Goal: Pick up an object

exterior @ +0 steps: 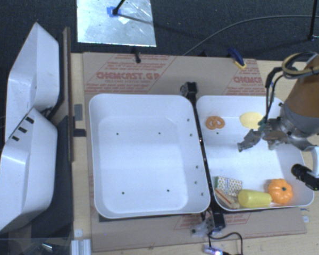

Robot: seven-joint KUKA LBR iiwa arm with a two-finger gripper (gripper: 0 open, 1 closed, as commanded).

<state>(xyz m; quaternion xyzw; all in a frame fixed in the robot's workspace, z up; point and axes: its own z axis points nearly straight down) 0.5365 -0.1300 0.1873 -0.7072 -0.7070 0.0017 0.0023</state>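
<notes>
My gripper [250, 142] hangs over the middle of the right bin [231, 161], reaching in from the right with its grey fingers pointing left. Nothing shows between them. An orange pretzel-shaped piece [215, 122] lies near the bin's far left, up and left of the gripper. A pale yellow flat piece [250, 119] lies just beyond the gripper. Along the near edge sit a small orange pumpkin [280, 190], a yellow lemon-like object [253, 198] and a patterned packet [228, 186] with a hot-dog-like toy [224, 197].
The left bin [143, 153] stands beside the right one, a black divider [201, 147] between them. Two white tubs [26, 126] lean at the far left. A blue clamp [237, 58] sits on the cardboard behind the bins.
</notes>
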